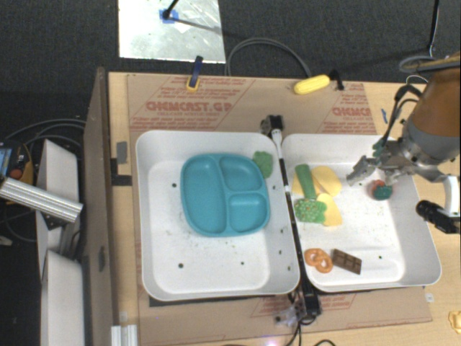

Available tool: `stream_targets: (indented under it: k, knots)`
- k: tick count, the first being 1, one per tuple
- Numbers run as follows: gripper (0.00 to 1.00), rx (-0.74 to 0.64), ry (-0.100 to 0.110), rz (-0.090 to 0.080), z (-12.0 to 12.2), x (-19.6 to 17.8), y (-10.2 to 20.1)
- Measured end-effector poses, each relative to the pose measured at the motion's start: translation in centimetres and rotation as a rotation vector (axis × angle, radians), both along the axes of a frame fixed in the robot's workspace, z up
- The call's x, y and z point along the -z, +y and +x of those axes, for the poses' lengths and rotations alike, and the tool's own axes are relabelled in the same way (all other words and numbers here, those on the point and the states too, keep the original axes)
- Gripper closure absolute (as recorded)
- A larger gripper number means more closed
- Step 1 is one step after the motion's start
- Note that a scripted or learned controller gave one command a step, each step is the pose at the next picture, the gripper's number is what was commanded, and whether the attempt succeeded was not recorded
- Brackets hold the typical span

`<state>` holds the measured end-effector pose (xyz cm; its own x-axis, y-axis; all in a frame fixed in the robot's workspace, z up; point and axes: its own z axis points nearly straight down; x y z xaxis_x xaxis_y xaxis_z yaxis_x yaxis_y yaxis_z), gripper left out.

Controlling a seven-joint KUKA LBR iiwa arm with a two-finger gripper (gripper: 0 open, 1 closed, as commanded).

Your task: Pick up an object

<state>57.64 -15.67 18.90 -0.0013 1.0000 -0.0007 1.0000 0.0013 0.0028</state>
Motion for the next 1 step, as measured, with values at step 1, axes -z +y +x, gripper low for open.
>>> stream_targets:
  k: [1]
  knots:
    - [0.0,0.003,0.0,-0.002,2.25,1.89,-5.28]
